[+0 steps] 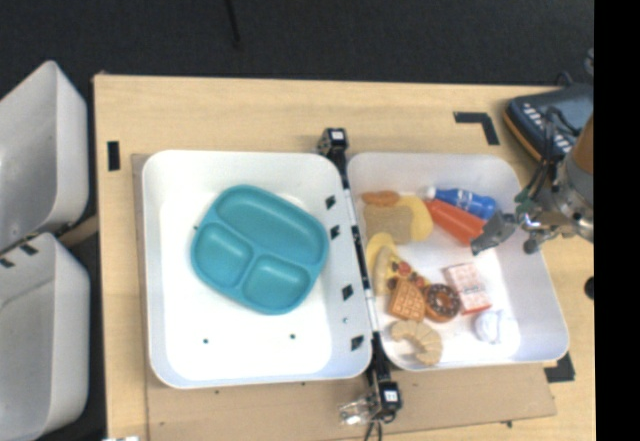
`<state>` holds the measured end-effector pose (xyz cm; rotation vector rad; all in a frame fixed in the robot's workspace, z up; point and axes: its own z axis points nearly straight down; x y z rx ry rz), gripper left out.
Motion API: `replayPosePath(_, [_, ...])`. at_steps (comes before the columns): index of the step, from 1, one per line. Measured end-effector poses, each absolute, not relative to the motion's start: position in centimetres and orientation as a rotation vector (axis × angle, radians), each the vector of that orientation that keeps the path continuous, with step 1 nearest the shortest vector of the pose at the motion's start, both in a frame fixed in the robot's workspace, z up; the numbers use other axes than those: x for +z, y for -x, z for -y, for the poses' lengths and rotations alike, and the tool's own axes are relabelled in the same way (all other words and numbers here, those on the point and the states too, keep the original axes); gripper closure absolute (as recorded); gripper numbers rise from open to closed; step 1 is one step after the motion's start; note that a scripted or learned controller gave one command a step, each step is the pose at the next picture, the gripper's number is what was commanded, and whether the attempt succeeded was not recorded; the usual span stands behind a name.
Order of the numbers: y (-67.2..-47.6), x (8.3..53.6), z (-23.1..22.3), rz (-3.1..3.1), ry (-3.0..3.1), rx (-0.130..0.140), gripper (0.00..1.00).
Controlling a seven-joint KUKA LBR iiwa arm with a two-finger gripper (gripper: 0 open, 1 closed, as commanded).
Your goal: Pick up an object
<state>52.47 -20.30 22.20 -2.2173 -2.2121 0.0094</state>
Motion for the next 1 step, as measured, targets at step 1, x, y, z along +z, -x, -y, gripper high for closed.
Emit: replayPosePath(1, [-52.73,22.86,20.24,2.223,2.220,0.000,0.00])
